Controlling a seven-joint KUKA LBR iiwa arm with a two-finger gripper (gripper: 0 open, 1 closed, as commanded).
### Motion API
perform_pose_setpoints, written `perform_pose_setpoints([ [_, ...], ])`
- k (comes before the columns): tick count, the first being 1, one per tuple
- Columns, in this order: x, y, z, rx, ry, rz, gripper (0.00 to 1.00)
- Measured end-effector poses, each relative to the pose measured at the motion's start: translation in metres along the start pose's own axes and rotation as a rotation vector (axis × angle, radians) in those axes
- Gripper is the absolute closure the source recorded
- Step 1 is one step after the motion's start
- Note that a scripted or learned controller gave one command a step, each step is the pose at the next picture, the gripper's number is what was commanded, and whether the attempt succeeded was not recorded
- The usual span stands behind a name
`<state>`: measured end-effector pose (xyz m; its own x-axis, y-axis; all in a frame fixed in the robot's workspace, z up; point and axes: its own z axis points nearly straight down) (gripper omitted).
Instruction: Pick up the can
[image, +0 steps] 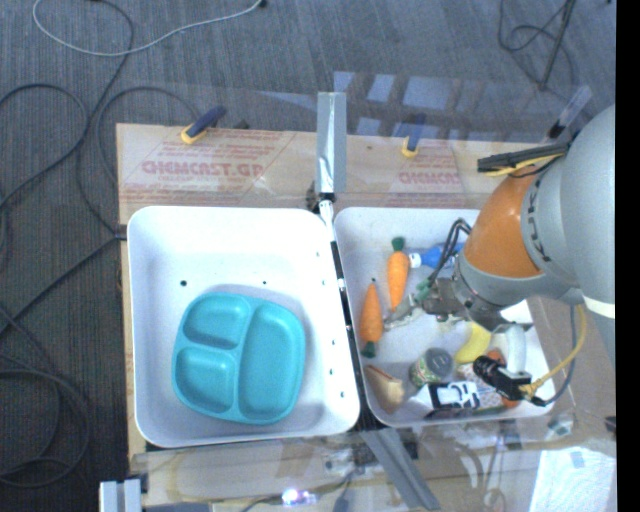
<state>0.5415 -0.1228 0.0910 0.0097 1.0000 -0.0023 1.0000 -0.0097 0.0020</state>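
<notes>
Can (437, 365), small, stiff and likely slick metal, lies at lower right of the frame among clutter, best gripped across its round sides; end effector (432, 297) hovers just above, grip state unclear.
</notes>
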Motion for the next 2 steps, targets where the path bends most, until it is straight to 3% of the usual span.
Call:
perform_pose_setpoints([
  [1, -0.053, -0.017, 0.000, -0.010, 0.006, -0.044, 0.00],
  [2, -0.017, -0.030, 0.001, -0.013, -0.003, 0.043, 0.00],
])
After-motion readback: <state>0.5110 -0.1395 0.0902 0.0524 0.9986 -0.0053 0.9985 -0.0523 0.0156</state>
